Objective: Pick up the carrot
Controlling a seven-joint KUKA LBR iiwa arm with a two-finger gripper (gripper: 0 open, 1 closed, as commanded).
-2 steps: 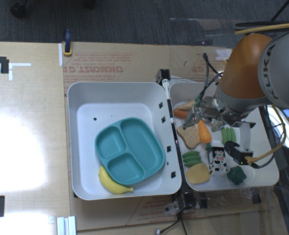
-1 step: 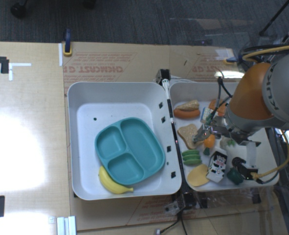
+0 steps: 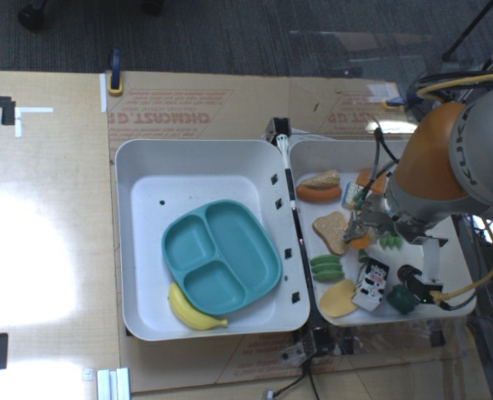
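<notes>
The carrot (image 3: 360, 241) is a small orange piece with a green leafy top (image 3: 388, 242). It lies in the right bin (image 3: 459, 307), just right of a slice of toast (image 3: 333, 230). My gripper (image 3: 359, 226) reaches in from the right and hangs directly over the carrot's orange end, hiding part of it. Whether it touches the carrot is unclear. The grey wrist with its orange band (image 3: 434, 152) covers the bin's back right part.
The right bin also holds a hot dog bun (image 3: 319, 187), a green vegetable (image 3: 326, 266), a tan chip (image 3: 338, 299), a white printed pack (image 3: 370, 284), a dark green item (image 3: 401, 298) and an orange thing (image 3: 369, 179). The left bin (image 3: 138, 223) holds a teal divided plate (image 3: 221, 255) and a banana (image 3: 192, 311).
</notes>
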